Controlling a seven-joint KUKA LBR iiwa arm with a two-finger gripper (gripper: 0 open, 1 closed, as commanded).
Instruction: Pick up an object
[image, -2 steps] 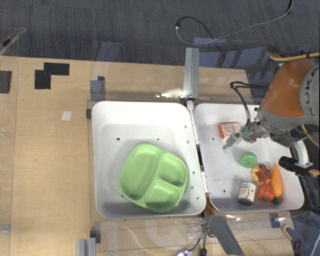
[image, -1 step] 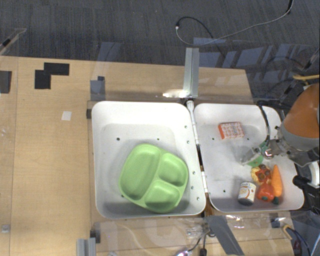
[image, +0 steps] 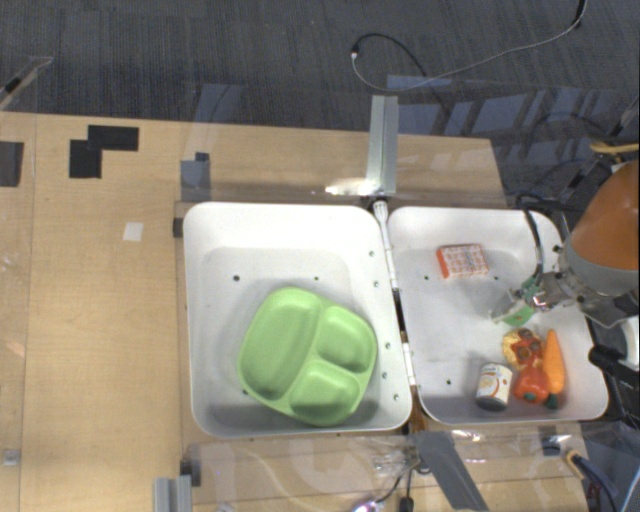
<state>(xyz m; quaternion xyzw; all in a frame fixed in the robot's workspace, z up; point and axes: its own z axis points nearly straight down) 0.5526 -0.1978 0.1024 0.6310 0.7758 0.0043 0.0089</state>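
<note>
Honestly, can't tell how the gripper (image: 532, 296) is set; I'd drop straight onto the small green leafy piece (image: 517, 317), clear of the orange carrot (image: 553, 362).

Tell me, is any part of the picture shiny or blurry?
In the camera view, a bright glare spot sits on the bench by the grey metal post; the lime-green plastic divided plate throws a soft shadow on the left white bin; the small toys near the tool look blurry.
</note>
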